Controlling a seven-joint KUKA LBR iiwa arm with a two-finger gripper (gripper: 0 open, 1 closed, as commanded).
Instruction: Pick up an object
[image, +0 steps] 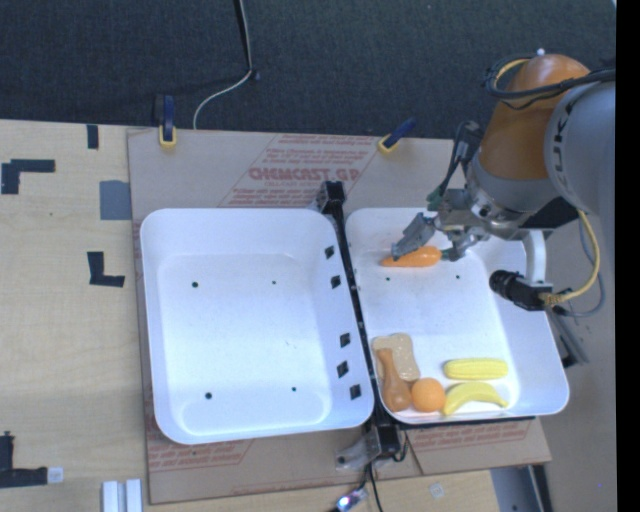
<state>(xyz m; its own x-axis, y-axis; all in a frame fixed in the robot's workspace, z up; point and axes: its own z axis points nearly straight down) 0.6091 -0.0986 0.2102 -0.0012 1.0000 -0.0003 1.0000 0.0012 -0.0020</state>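
Although several toys lie in the right bin (520, 330), the one nearest the gripper (432, 238) is the small orange carrot (412, 259), so I take it for the thing to be picked. It looks like a moulded plastic play-food piece: probably light, stiff and smooth-skinned, so it should not crush, but its rounded, tapering body could squirt out sideways if pinched near the thin end. My judgement is that the best hold is across the thick middle, with the fingers closing square to its long axis.

The carrot lies flat on the bin floor in the far part of the right bin, its length running roughly left to right in the camera view, not far from the divider between the two bins. The gripper is directly over its right half, the dark fingers (412, 240) angled down and spread moderately to either side of the carrot's upper edge; whether the tips touch it I cannot tell, and nothing shows it lifted or clamped.

Well apart, at the near end of the same bin, sit a tan bread-like piece (396, 356), an orange ball (428, 395), a corn cob (476, 369) and a banana (474, 398). The left bin (240, 320) stands beside it on the worktop (60, 330).
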